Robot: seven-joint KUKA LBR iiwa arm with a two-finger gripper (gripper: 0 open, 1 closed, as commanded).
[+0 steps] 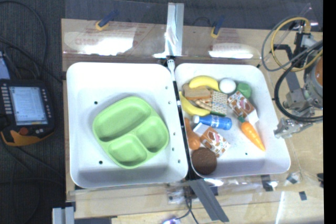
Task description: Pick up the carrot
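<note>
Right bin [275, 162], near edge: brown round object [203, 161]. Mid-depth: the carrot [252, 134] lies near the bin's right wall; the end effector [284, 128] stands just outside that wall, its state indiscernible. Far edge: banana [203, 82], white ball [227, 85].

Tan wood bench [305, 161] carries 2 white bins side by side, walls touching at mid-bench: L bin [79, 113] & R bin [274, 113]. Behind them, along the back edge, clear plastic sheet [118, 39] lies flat w/ 2 blue clips [106, 20] on it.
</note>
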